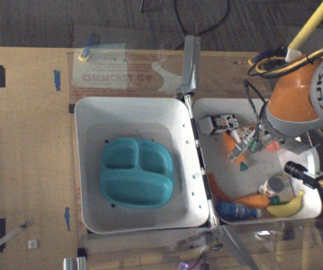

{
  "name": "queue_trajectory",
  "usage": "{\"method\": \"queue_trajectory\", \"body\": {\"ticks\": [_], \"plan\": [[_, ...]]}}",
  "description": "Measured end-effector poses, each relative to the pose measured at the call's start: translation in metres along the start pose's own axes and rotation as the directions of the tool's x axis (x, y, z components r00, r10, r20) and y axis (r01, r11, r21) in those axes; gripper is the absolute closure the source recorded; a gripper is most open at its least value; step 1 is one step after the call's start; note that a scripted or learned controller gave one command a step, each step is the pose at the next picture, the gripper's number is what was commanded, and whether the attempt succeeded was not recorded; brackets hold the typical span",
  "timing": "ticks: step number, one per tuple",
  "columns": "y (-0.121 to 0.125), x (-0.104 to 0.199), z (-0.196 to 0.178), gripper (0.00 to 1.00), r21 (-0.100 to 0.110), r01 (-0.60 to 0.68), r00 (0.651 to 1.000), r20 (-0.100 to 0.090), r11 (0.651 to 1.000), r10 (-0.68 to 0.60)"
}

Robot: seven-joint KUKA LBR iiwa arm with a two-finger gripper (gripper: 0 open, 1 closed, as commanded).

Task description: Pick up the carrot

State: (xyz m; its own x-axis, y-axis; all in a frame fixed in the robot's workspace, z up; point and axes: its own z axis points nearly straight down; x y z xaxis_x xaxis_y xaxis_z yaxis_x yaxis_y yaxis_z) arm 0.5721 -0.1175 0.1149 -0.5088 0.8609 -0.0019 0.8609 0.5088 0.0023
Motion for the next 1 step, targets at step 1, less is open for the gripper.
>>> {"method": "queue_trajectory", "body": {"ticks": [1], "plan": [[0.0116, -0.0252, -0.0599, 1.0, -0.001, -0.114, 0.994, 0.002, 0.994, 0.114]]}}
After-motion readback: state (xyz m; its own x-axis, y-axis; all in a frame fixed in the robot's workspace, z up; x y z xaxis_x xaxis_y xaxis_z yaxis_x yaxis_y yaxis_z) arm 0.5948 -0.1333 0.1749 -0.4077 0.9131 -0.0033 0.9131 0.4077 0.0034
